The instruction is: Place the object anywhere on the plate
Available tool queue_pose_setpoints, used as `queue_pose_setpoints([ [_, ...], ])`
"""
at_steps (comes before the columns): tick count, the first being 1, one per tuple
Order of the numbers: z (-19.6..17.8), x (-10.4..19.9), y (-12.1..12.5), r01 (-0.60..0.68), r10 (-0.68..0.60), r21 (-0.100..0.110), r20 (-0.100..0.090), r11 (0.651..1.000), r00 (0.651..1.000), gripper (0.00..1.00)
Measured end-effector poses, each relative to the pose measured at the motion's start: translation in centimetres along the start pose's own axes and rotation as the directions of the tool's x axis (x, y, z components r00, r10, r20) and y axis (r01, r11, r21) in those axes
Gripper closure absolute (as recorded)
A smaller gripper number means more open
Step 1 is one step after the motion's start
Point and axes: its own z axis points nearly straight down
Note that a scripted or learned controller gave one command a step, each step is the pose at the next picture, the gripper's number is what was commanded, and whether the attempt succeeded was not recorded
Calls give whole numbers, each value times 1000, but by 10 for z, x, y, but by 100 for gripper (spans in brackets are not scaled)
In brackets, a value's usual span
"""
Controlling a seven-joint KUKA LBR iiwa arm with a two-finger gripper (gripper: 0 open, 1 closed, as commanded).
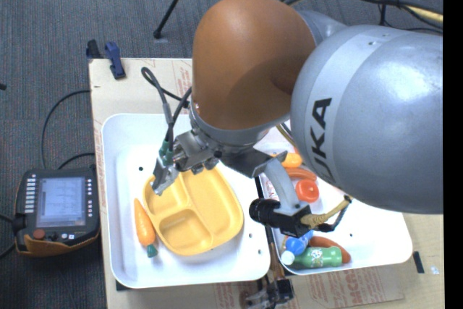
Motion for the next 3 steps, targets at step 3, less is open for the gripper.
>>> queue_pose_setpoints([
  [3, 6, -1, -6, 108, -108, -1, 0, 994, 994, 100],
])
